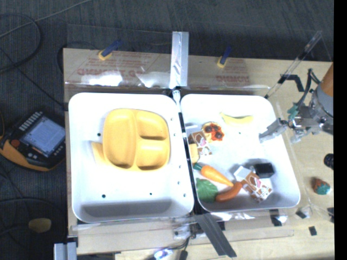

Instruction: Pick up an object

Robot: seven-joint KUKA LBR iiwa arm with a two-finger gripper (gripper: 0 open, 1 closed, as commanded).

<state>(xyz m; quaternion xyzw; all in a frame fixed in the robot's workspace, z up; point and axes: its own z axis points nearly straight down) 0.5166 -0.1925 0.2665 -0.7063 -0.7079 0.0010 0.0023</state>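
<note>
Orange plastic marks the likeliest target: a toy carrot (216, 173) lying at a slant in the lower middle of the right bin (282, 145), its green top toward the divider and its tip pointing to the lower right. It looks hollow, light and stiff, with a smooth skin that may slip, so I would judge the best hold to be across its thick middle, fingers closing on the narrow width rather than along its length. Just below it lie a green leafy toy (205, 190) and a reddish sausage (230, 192), close enough to crowd a descent. To the right sit a small patterned box (258, 186) and a black block (263, 169); the box has flat, stiff faces that should also grip well. A yellow banana (236, 118) rests near the bin's upper edge, well apart from the rest, and its curved, slick form would want a hold at the centre. The left bin (81, 145) carries a yellow divided tray (135, 138), too broad for a pinch. The gripper (274, 130) hangs at the right rim of the right bin, above the counter (309, 161); it carries nothing I can see, and how far its fingers are spread I cannot tell.
</note>
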